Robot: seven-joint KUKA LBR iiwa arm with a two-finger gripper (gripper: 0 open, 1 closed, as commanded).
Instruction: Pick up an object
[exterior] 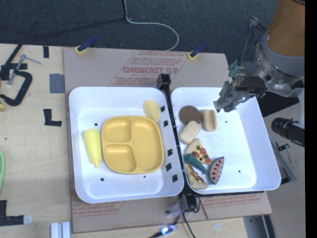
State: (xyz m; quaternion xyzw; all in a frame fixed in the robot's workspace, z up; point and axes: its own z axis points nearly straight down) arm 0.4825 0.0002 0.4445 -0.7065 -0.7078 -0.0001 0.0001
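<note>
**Claw poised above the right bin's toy food**

The right bin (pixel 247 148) holds a cluster of toy food along its left side; the left bin (pixel 81 133) holds a yellow divided plate (pixel 132 144). The gripper (pixel 224 103) hovers over the right bin's upper part (whether spread or closed, I cannot tell). A clean descent suits an isolated piece best. The tan bread piece (pixel 209 119) lies just below-left of the claw, near the brown round cookie (pixel 190 114).
</note>
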